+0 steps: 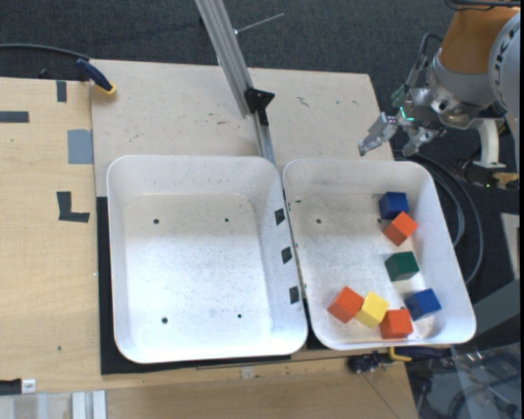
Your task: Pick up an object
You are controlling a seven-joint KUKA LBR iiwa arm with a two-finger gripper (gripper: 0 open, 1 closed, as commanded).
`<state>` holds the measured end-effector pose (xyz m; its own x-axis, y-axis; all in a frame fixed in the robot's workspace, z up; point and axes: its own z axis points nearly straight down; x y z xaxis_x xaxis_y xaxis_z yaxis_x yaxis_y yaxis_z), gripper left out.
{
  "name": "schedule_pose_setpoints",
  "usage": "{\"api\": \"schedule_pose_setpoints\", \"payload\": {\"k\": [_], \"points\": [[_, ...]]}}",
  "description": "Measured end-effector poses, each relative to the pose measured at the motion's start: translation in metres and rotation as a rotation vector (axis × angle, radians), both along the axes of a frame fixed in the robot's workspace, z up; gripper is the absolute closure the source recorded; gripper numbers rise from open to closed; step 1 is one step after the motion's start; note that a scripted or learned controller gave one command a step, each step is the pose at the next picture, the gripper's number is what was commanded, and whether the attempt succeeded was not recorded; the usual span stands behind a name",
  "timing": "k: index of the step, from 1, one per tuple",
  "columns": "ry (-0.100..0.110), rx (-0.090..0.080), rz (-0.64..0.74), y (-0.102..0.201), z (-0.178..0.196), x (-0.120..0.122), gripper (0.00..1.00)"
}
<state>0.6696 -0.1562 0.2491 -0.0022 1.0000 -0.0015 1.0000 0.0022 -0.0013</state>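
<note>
Gripper (393,133) hangs above the right bin's (332,330) far rim, near its far right corner, fingers spread apart and holding nothing. Blocks line the right wall: blue cube (394,204) touching orange cube (402,227), green cube (402,264) just below. More crowd the near right corner. Risk here, I'd say: tightly packed cubes, so a finger could land on a neighbour and nudge the target away.

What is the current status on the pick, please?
Gripper above the right bin's far rim, nothing between its fingers. Seven blocks lie in that bin, nearest the blue block. Nothing in the way.
</note>
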Motion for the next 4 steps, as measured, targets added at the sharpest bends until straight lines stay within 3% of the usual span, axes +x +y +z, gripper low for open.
{"api": "schedule_pose_setpoints", "payload": {"k": [3, 4], "points": [[0.006, 0.001, -0.001, 0.004, -0.148, -0.012, 0.0], [0.0, 0.001, 0.001, 0.005, -0.134, -0.01, 1.0]]}}
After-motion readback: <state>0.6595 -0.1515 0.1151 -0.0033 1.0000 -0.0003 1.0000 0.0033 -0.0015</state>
